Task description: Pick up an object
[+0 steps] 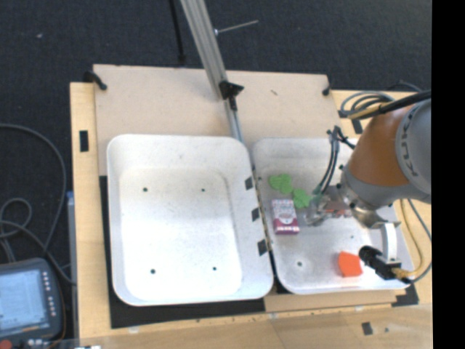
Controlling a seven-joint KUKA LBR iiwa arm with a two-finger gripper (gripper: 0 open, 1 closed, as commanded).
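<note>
gripper point(317, 211) low in right bin point(305, 271), finger state I cannot tell | green pieces point(289, 188) and purple box point(285, 217) crowd together | risk: clipping both, lifting neither

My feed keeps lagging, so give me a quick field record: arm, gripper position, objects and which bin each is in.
arm: reaches in from the right, over the right bin
gripper: low in the right bin, beside the purple box; jaw state unclear
green pieces: right bin, upper left
purple box: right bin, left side
orange block: right bin, lower right
left bin: white
</note>
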